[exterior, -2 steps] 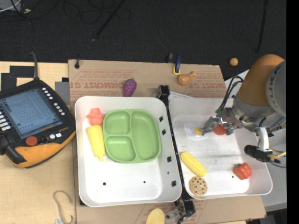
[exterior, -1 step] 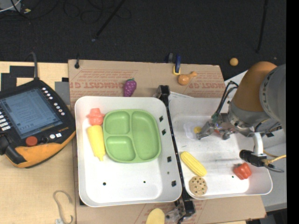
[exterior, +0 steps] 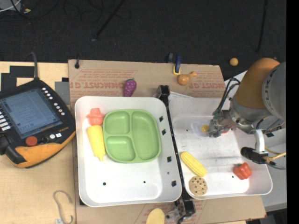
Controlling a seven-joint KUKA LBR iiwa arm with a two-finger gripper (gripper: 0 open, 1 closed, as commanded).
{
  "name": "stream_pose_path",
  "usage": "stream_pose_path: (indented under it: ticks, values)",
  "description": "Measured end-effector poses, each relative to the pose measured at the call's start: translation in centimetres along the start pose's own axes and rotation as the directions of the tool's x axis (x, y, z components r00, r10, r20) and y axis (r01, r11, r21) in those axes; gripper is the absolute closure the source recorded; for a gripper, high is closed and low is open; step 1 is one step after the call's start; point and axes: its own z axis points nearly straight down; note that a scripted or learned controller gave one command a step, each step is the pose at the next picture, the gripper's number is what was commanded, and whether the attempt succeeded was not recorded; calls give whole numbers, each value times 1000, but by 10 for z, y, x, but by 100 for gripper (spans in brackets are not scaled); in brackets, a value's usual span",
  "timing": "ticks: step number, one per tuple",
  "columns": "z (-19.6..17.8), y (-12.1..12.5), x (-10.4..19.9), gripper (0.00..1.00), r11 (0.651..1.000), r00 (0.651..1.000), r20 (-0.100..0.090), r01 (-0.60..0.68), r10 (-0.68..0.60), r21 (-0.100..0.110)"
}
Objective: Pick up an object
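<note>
The brown cardboard sheet point(exterior: 149, 80) behind the bins bears red printing, upside down and repeated, apparently reading "CHEMCAST".

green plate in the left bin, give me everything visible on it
The green plate is a light green, rounded-rectangle divided tray, plastic by its look, with three compartments: two along the far side, one long one nearer the camera. It lies flat, face up, in the left bin, toward its far half. The yellow corn toy lies against its left edge. Nothing sits in its compartments.
</note>
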Motion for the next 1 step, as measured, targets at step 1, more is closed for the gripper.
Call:
stream_pose_path:
  ticks: [1]
  values:
    - [-44,6,-1,100,1000,1000,3,-2,2,-3]
